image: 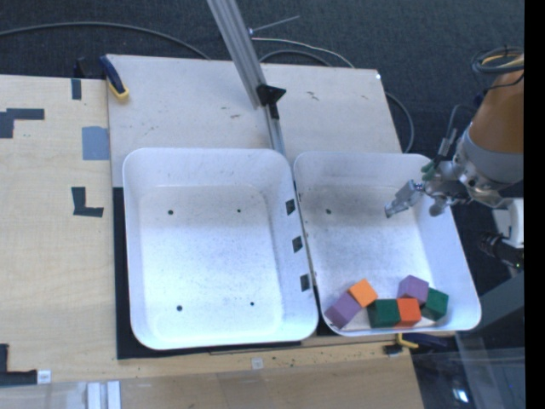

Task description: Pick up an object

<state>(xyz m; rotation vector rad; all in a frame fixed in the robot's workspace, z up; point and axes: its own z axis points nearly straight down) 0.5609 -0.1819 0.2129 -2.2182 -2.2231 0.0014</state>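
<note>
Two white bins are set side by side on the bench [51, 228]; coloured blocks [390, 303] are clustered in the right bin's [358, 228] near corner; the gripper [413, 197] is poised above its far side, well apart from them, fingers spread, nothing held.

**Grey arm, orange band, metal gripper**

The KUKA arm [498, 143] has a broad orange band around its rounded body, and directly below the band sits a pale grey wrist ring. Beyond the ring, the gripper [398, 206] is a compact cluster of silvery-grey metal parts with small dark and greenish details, too blurred to make out singly. A thin dark cable [448, 139] runs along the wrist's side, just behind the gripper. The gripper's tip is slim, light grey metal.
</note>
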